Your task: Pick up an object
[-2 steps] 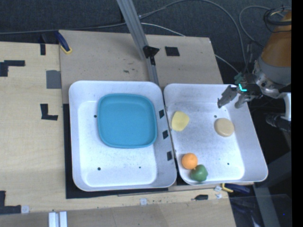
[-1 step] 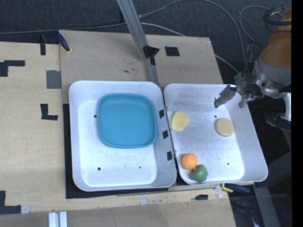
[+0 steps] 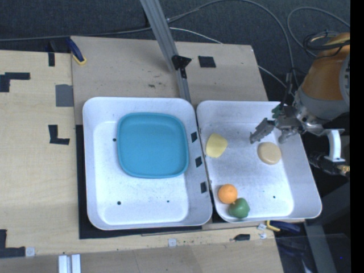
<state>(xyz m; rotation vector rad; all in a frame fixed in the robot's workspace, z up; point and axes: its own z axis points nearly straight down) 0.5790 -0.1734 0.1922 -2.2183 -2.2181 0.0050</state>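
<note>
In the right bin lie several small objects. A pale yellow piece sits near the bin's left wall, and a beige round object lies toward the right side. An orange ball and a green object touch each other at the front. My gripper hangs at the right bin's far right, just above and behind the beige round object. Its fingers are spread open and hold nothing.
The left bin holds a blue square plate. A grey metal pole slants down to the far edge between the two bins. The arm's orange band rises at the right, with cables behind it.
</note>
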